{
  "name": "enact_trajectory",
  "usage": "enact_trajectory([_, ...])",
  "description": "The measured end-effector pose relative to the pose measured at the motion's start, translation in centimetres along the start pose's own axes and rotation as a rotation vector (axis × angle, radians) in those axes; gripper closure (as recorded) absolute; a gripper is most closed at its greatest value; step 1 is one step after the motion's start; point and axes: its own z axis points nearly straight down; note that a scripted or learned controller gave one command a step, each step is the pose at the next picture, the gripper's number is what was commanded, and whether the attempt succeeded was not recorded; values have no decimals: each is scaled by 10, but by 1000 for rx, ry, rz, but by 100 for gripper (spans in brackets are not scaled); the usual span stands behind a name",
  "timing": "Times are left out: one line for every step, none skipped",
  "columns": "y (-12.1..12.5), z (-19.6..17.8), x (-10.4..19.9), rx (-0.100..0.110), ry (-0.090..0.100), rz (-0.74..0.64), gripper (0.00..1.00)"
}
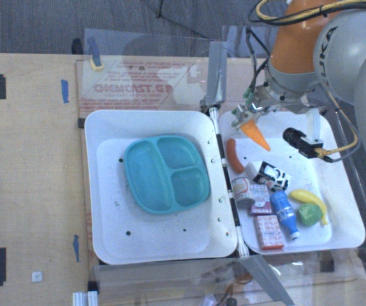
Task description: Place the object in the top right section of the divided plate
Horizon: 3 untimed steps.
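Note:
A teal divided plate (pixel 167 173) lies in the left white bin (pixel 106 132), with one long section on its left and two smaller ones on its right. My gripper (pixel 249 109) hangs over the far left corner of the right bin (pixel 345 203). Just below it lies an orange toy carrot (pixel 256 134), its thick end toward the gripper and its tip pointing to the right and nearer. Whether the carrot touches the gripper is unclear. The grey arm with its orange band (pixel 301 27) reaches in from the upper right.
The right bin also holds a reddish sausage (pixel 234 155), a small can (pixel 241 190), a blue bottle (pixel 285 213), a yellow banana (pixel 309 199), a green fruit (pixel 309 215), a red box (pixel 269 231) and a black-and-white toy (pixel 273 174). A black cable connector (pixel 301 142) dangles by the arm.

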Motion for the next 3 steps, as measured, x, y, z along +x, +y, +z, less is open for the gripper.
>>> enact_trajectory([-33,0,55,2,3,-134,100])
enact_trajectory([-53,0,140,1,3,-448,100])
enact_trajectory([-53,0,138,1,3,-445,0])
